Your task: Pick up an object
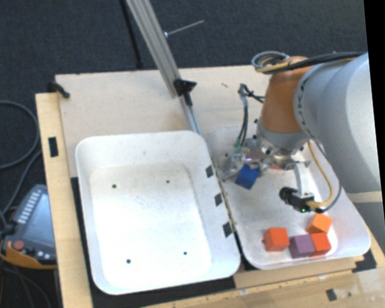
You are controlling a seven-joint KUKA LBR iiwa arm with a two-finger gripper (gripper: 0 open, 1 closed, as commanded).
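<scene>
The gripper (pixel 249 168) looks clamped on a blue cube (pixel 247 176) near the right bin's (pixel 357 225) far-left corner (whether it is lifted clear I can't tell), so the pick seems mostly done.

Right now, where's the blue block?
The blue block is in the right bin, near its upper left corner, directly beneath the pincer, well above the orange and purple blocks clustered at the bin's bottom edge.

Bins (pixel 88 160): white, speckled with small dark dots
Counter (pixel 106 104): pale tan
Arm (pixel 338 115): grey, orange band
Block near claw (pixel 247 176): blue
Corner blocks: three orange (pixel 276 239), one purple (pixel 301 246)
Floor (pixel 32 37): dark grey
</scene>
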